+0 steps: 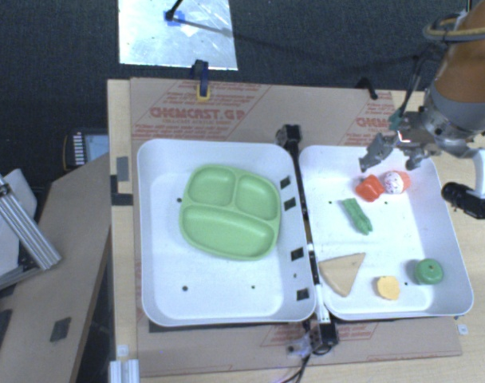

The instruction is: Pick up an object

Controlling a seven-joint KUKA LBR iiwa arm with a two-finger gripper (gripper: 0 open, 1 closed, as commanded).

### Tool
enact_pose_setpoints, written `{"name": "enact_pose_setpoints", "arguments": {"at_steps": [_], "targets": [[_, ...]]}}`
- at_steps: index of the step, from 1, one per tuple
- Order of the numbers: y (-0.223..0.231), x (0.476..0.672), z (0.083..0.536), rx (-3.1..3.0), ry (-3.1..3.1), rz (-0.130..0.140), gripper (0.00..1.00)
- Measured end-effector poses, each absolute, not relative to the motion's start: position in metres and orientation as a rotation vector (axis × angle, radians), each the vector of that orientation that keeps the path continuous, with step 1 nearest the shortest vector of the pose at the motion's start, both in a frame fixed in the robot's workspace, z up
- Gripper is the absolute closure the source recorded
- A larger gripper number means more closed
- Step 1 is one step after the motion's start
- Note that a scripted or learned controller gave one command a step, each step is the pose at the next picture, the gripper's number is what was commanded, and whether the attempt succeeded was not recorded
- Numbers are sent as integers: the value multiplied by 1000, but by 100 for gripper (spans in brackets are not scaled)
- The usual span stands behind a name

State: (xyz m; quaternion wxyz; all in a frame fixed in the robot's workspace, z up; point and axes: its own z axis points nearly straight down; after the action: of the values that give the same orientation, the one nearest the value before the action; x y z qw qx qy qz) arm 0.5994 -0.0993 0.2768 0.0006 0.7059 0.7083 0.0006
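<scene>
Presently, item by item, with the right bin (446,238) as landmark.

Arm (466,70): enters from the upper right, orange band above a grey wrist, bent down over the bin's far edge.

Gripper (394,156): two fingers spread apart, nothing between them, hanging over the bin's far part just above the ball.

Ball (395,183): white with red marks, far part of the bin, touching the orange piece (369,188) on its left.

Green pod (357,215): middle of the bin, long axis running from far-left to near-right.

Wedge (342,272): tan, near-left corner of the bin, tip pointing toward the near edge.

Yellow piece (388,287): near edge, right of the wedge.

Green round (427,272): near-right corner.

Left bin (159,238): joined to the right bin's left side; holds a green divided plate (230,211).

Bench: brown printed board (218,106) under both bins; dark floor beyond, with a shiny sheet (177,22) lying on it.
</scene>
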Motion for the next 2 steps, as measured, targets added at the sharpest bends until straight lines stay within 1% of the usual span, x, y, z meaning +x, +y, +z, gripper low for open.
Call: {"name": "enact_pose_setpoints", "arguments": {"at_steps": [2], "targets": [[-88,587,161,2222,2225,-3,0]]}}
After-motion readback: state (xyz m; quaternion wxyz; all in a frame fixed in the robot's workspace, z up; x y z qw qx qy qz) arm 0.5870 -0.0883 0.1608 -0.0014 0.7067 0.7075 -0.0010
